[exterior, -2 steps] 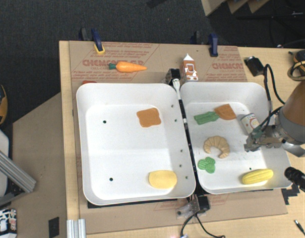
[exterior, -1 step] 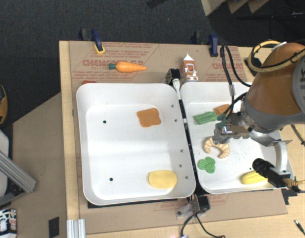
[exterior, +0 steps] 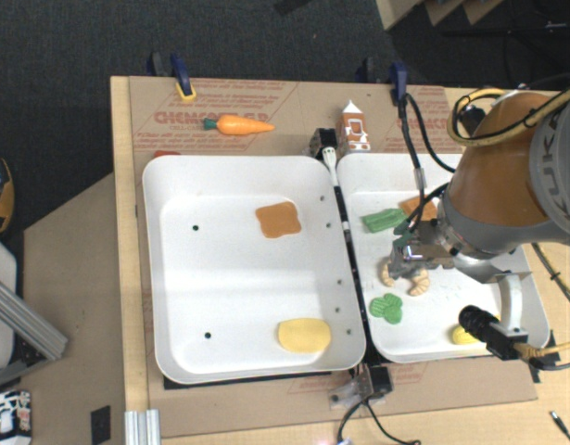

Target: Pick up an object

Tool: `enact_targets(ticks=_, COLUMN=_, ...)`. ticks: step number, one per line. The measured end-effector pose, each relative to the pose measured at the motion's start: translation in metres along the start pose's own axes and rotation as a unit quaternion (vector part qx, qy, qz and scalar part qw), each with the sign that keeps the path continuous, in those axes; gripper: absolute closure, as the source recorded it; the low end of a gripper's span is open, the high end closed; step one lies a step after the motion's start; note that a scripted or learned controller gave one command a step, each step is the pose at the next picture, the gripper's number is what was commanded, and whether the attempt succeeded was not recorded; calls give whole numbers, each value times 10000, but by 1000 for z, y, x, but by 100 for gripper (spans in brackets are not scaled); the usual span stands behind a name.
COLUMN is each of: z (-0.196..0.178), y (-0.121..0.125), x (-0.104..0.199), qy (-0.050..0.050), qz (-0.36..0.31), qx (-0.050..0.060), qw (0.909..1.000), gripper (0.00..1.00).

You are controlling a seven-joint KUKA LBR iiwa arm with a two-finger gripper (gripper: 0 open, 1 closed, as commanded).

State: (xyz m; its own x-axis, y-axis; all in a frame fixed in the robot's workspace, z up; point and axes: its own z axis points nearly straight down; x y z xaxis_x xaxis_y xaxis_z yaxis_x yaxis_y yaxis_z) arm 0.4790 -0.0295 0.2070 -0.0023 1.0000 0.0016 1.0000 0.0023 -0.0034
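Observation:
My gripper (exterior: 412,256) hangs low over the right bin (exterior: 433,349), under the arm's orange band. Just below it lie two beige curled pieces, one (exterior: 393,272) to its left and one (exterior: 420,286) slightly right. A green leafy piece (exterior: 388,308) lies nearer the front. Behind the gripper are a green pod-like piece (exterior: 384,219) and an orange piece (exterior: 417,206), the latter partly hidden by the arm. A yellow piece (exterior: 462,336) peeks out at the bin's front right.
The left bin (exterior: 173,276) holds a brown flat slice (exterior: 278,219) and a yellow oval (exterior: 304,335). On the cardboard behind the bins lie a toy carrot (exterior: 240,126) and a small carton (exterior: 355,128). A ridge (exterior: 345,248) divides the bins.

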Motion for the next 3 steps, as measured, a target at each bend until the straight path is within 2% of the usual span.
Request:
enact_targets(ticks=1, z=-49, y=1, x=-18, qy=-17, qz=14, qx=-52, qw=10000, gripper=100)
enact_targets(ticks=2, z=-18, y=-1, x=-34, qy=-6, qz=24, qx=7, qw=10000, gripper=100)
enact_targets(ticks=3, z=59, y=-3, x=-98, qy=-14, qz=47, qx=26, qw=10000, gripper=100)
